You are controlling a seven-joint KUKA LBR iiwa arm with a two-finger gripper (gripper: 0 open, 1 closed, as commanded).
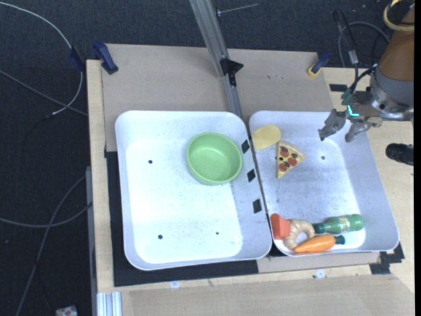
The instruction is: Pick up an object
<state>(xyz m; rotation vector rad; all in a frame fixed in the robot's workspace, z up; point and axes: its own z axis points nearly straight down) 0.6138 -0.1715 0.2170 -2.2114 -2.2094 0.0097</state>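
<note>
Pizza [288, 158] slice is the closest thing to me right now: little toy wedge, tan crust, red top with dark dots, lying flat in the upper left of the right bin [355, 196], its point aimed toward 6 o'clock. Just off its 10 o'clock sits a pale yellow disc [266, 136], the two about touching. Down along the bin's 6 o'clock edge there's a pile: red block [280, 226], beige shrimp [301, 229], carrot [315, 244] and green bottle [340, 224], all bunched together. Left bin [164, 229] has a green bowl [214, 157] sitting upright near its 1 o'clock corner.

My gripper [343, 130] hangs over the right bin's 1 o'clock corner, well apart from the pizza, at its 2 o'clock. Fingers are spread wide, pointing down and a bit left, nothing between them. My arm comes in from 3 o'clock.
</note>
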